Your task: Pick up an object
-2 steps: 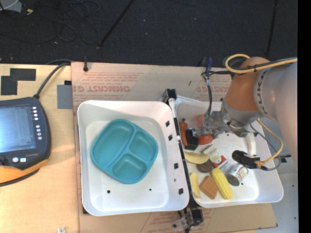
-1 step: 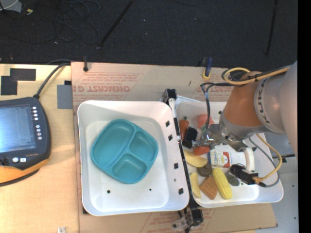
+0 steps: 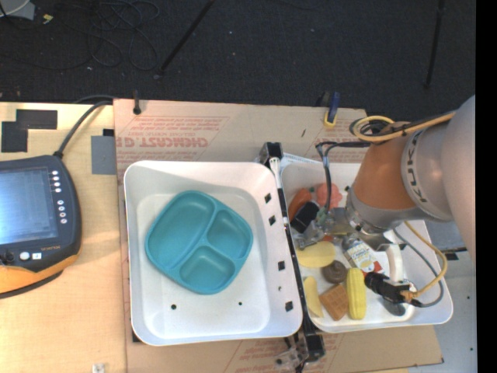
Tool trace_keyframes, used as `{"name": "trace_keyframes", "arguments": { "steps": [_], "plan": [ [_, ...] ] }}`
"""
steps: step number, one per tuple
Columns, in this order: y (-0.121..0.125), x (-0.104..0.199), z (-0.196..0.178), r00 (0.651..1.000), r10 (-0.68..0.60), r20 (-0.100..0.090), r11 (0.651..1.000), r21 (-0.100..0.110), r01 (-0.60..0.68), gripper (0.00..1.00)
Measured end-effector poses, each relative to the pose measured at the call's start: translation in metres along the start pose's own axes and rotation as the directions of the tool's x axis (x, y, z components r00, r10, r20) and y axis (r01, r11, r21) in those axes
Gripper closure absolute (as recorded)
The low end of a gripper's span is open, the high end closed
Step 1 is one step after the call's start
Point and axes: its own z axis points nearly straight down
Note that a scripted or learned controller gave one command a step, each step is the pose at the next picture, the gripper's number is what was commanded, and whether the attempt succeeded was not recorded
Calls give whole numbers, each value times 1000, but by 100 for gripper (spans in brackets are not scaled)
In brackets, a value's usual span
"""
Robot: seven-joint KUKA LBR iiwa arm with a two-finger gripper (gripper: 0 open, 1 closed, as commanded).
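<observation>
The arm is being reached in from the right of the frame, and its claw (image 3: pixel 320 225) is being lowered into the upper left part of the right bin (image 3: pixel 443 311), in the lower right of the frame. Whether anything is being gripped cannot be told, since the wrist is blocking the tips from the camera.

The candidates for the pick are all being kept in that right bin: an orange-red piece (image 3: pixel 301 199) and a black block (image 3: pixel 305 212) are lying just beside the claw, a pale yellow piece (image 3: pixel 317 255) is lying just below it, and a brown round item (image 3: pixel 335 271), a tan wedge (image 3: pixel 334 301) and a yellow corn cob (image 3: pixel 356 292) are lying nearer the bottom edge. The left bin (image 3: pixel 147 301) is being occupied by a teal divided plate (image 3: pixel 200 241).

For the step to be done well, one item should be singled out, probably the black block or the orange-red piece, as these are nearest. The pile is being crowded there, so the descent should be centred over one item to avoid neighbours being pinched or pushed against the bin wall. The closure should be completed before any lift is being started, and the lift should be kept straight.
</observation>
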Motion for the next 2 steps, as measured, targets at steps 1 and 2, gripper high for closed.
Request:
{"name": "trace_keyframes", "arguments": {
  "steps": [1,2],
  "plan": [
    [-86,17,-100,1000,-1,-5,1000,4,1,0],
    [-86,80,-95,1000,-8,-6,1000,8,8,0]
  ]
}}
